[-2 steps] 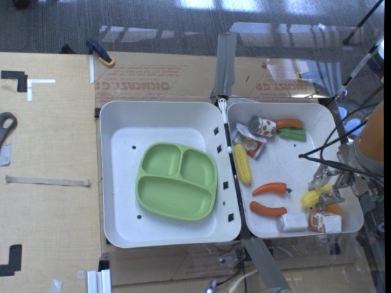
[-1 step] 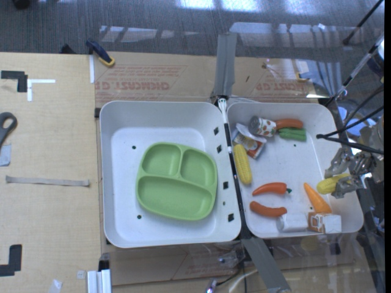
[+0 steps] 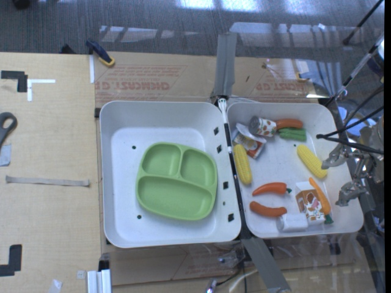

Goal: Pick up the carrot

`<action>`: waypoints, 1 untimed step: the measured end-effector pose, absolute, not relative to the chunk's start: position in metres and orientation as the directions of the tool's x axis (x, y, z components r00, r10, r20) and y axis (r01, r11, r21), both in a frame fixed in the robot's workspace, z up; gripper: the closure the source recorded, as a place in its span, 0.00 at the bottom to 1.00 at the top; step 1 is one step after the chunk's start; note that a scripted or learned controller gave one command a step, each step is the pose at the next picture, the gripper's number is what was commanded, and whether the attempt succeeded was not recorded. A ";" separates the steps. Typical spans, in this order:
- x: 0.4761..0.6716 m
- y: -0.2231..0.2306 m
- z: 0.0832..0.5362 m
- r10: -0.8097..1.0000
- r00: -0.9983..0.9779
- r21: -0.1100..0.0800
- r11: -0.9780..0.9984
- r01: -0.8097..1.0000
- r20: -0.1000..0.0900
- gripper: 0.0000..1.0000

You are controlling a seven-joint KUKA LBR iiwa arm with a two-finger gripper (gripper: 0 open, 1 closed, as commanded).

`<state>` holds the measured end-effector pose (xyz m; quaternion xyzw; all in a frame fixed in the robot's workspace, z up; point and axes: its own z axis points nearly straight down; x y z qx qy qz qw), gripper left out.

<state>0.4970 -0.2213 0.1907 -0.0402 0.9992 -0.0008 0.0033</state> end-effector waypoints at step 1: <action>0.494 -0.183 0.110 -0.259 -0.966 -0.010 0.966 -0.259 -0.013 0.00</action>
